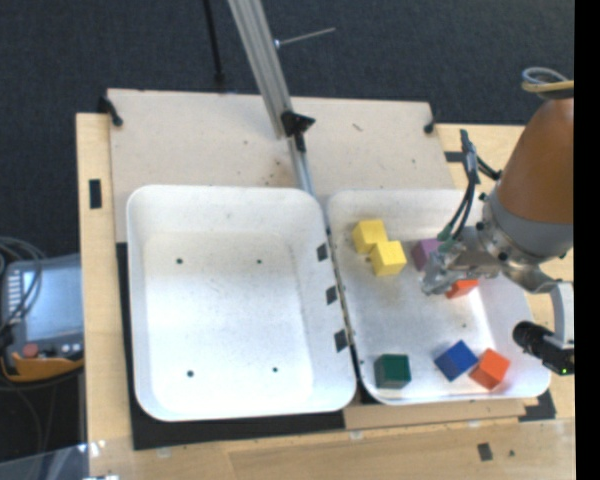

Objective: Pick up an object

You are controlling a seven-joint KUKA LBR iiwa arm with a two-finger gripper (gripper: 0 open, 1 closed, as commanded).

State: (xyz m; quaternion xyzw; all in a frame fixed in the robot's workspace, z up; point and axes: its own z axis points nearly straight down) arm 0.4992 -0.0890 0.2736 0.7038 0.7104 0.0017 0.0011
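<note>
Look at the right bin (365, 208) — that is where all the blocks are. The gripper (442, 276) is low in that bin, close to its far right part. You cannot tell from here if it has hold of anything, because the arm (540, 183) covers much of it.

Right next to the gripper sits a small red block (463, 288), touching or almost touching it. A purple block (423, 252) peeks out just behind the gripper. The yellow block (378, 246) is to the left of the gripper, near the bin's far left corner. Along the bin's near wall you see a green block (391, 370), a blue block (456, 359) and an orange block (491, 367) — the blue and orange ones touch.

The red block is likely the one to pick. It looks light and hard, with flat sides, so it should not squash or break. Take it by two flat sides that face away from each other. It is small, so it may slide or tip if you pinch a corner.
</note>
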